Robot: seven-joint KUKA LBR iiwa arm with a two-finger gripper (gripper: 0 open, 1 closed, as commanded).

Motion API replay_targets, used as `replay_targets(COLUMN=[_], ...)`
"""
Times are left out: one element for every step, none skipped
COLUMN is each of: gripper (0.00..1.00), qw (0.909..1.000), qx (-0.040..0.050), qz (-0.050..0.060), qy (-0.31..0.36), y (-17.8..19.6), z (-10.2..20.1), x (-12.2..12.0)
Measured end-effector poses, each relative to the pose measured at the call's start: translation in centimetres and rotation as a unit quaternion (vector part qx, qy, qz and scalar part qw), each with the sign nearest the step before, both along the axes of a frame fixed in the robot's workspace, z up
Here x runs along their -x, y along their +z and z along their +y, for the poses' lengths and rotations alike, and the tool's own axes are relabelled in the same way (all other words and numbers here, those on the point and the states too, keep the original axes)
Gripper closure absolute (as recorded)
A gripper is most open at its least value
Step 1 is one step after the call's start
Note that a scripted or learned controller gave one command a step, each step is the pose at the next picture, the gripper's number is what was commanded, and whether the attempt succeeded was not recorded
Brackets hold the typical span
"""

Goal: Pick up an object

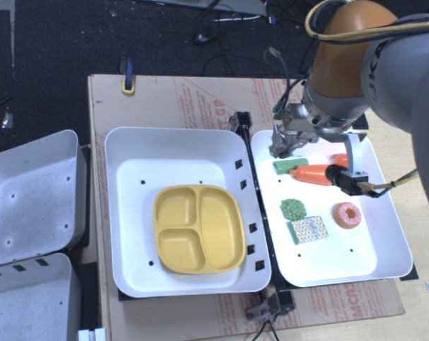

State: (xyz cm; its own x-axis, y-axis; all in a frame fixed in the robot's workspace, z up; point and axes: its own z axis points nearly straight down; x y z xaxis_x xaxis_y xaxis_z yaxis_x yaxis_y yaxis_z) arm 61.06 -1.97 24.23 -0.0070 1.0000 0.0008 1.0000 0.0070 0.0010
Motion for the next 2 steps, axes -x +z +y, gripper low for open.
replay_targets(gripper=[1.00, 1.00], qw=[1.0000, 1.0000], qx=[-0.0005, 0.0000], qz=[0.000, 0.002], qy=[0.001, 0.000], y=[0.7, -1.1], z=[5.2, 10.3], x=[0.3, 0.6])
